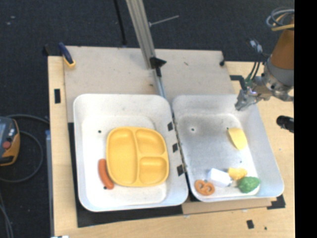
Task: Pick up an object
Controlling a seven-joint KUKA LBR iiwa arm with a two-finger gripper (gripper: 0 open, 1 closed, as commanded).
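1. White plastic forms the left bin (89, 108), where a yellow divided tray (137, 156) is laid flat, with a red sausage-like piece (105, 174) just beside its left edge.
2. Along the right bin's (198, 108) near wall are gathered a brown pretzel (204, 187), a white block (219, 176), a small yellow piece (237, 173) and a green broccoli-like piece (248, 184) (all close together).
3. A yellow wedge (237, 138) is seen apart, nearer the right wall.
4. The gripper (242, 101) is held over the right bin's far right corner, away from every object; whether the jaws are apart cannot be told.
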